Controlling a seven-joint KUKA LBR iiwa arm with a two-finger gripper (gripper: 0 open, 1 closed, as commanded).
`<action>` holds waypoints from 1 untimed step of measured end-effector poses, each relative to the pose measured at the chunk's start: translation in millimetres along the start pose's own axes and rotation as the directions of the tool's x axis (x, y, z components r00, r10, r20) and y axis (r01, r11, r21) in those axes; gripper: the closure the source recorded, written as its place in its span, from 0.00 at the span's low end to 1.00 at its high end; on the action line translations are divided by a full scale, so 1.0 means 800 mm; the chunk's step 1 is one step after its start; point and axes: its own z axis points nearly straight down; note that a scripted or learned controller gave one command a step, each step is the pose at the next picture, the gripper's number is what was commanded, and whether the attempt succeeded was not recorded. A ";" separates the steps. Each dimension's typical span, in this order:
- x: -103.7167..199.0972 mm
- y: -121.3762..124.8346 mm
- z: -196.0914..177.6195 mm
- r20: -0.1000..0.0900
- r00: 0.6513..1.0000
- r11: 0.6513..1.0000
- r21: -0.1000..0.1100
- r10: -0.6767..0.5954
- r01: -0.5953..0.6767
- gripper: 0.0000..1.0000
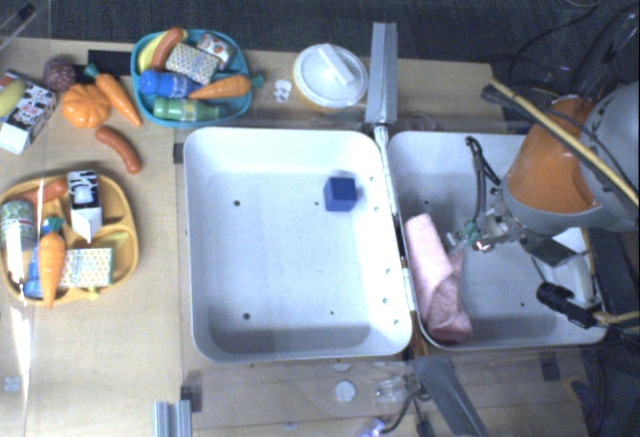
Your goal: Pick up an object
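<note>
1. Camera view puts a pink cloth (436,277) nearest the viewer, lying lengthwise against the left wall of the right bin (520,325).
2. Just to the cloth's right sits the gripper (474,239), low over the right bin's floor beside the cloth's upper half; nothing shows between its fingers, and whether they are apart or together cannot be told.
3. Judged from this, the step in hand is closing in on the cloth. Doing it well would mean bringing the fingers over the cloth's thick middle fold and pressing down before pinching, since soft fabric slips from a shallow grip, and the bin wall crowds its far side.
4. Farther off, a blue cube (341,192) rests alone in the left bin (240,325), well apart from the gripper.
</note>
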 end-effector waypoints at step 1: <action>0.010 0.013 -0.017 -0.006 0.999 0.998 0.014 0.053 -0.053 0.00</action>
